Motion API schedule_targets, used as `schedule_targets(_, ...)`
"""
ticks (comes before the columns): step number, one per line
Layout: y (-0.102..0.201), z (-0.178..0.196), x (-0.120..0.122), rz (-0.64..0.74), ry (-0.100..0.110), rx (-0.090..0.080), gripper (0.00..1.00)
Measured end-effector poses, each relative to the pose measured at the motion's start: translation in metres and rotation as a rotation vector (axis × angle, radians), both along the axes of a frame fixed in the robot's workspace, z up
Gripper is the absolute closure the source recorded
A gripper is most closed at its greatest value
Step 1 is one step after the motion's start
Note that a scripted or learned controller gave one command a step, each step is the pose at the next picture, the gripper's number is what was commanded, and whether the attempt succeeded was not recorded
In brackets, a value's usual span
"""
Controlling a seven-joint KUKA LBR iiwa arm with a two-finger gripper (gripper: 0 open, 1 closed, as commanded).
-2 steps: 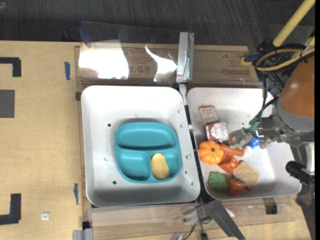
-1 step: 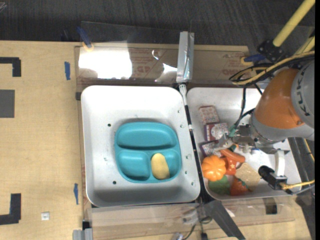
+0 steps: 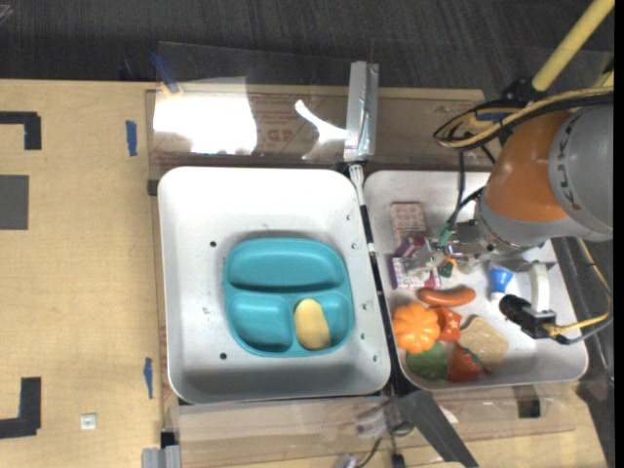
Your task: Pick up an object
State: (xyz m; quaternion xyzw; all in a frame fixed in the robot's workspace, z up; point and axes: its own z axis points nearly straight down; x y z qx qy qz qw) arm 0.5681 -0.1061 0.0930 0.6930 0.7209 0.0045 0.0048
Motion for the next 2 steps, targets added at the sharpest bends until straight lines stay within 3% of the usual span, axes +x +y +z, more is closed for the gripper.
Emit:
schedule_targets(1, 0.003, -0.006, 0.053, 0.009, 0.007, -0.001, 0.00)
schedule_targets(2, 0.006, -0.010, 0.084, -0.070, 0.070, 0.003, 0.00)
